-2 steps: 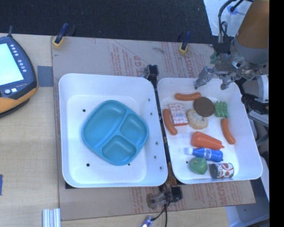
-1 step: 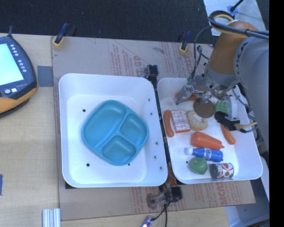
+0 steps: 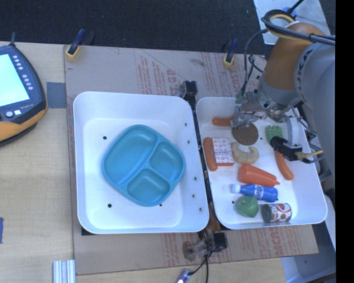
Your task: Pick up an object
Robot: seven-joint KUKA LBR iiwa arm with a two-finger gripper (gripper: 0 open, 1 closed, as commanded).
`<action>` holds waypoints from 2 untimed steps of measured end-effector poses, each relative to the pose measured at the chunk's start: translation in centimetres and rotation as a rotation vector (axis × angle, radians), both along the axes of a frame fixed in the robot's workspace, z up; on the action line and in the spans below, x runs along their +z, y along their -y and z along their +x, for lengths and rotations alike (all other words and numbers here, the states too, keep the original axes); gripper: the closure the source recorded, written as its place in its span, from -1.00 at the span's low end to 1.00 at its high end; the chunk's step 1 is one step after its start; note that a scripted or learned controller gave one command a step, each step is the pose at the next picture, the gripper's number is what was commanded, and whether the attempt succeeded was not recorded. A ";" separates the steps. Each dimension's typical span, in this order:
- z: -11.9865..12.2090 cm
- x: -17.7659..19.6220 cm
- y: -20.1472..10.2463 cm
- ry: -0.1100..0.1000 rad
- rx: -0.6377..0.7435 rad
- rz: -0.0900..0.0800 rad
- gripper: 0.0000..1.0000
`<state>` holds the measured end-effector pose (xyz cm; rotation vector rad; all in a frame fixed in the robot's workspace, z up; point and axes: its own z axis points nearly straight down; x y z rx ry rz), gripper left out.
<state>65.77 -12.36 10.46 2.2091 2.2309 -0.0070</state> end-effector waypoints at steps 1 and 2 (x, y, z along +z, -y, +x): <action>0.0 0.0 0.0 0.000 0.000 0.000 -1.00; 0.0 1.0 0.1 0.000 0.001 -0.001 1.00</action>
